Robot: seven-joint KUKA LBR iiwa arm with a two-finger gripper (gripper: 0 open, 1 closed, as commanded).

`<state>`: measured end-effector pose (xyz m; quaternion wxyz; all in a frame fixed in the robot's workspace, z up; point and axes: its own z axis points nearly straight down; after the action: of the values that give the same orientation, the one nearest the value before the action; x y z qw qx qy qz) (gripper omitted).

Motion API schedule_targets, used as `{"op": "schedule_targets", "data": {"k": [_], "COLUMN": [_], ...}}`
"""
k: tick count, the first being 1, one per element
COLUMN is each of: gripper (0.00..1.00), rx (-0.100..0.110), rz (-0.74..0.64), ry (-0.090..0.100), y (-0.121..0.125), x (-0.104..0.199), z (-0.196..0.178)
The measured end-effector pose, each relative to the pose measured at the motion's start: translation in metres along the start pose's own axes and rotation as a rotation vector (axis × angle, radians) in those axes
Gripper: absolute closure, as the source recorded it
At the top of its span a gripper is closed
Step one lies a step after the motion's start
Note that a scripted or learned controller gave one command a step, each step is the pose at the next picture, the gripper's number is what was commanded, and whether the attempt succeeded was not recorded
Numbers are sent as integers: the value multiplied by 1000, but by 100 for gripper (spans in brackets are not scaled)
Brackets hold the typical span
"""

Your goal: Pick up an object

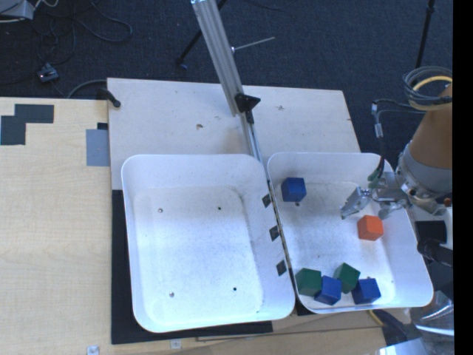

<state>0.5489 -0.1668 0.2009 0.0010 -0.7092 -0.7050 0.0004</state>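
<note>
- My gripper (360, 203) hangs over the right bin (403, 296) with its fingers spread apart and nothing between them, so I count it as open and empty.
- The nearest candidate is the orange cube (370, 228), just below and slightly right of the fingertips, apart from them as far as I can judge.
- Risk one, in my judgement: coming down as I stand, one finger lands on top of the cube or nudges it sideways, because the fingertips sit off its centre.
- Risk two: a nudged cube slides toward the bin's right wall, near the cube on that side, and there a finger would have little room to get behind it.
- The blue cube (293, 189) sits well to the left of the gripper, with bare floor all round it; I'd call that the easier approach.
- The cluster below the gripper, green cubes (309, 280) and blue ones (366, 291) packed at the near wall, looks too tight for the fingers to slip in.
- Open room lies left of the gripper, across the bin floor.
</note>
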Motion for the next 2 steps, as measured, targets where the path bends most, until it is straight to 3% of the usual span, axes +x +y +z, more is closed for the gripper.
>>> {"op": "schedule_targets", "data": {"k": [1,2], "gripper": [0,0], "rx": [0,-7], "rz": [-13,-3], "ry": [2,-6], "y": [76,113], "x": [63,-22], "z": [63,15]}}
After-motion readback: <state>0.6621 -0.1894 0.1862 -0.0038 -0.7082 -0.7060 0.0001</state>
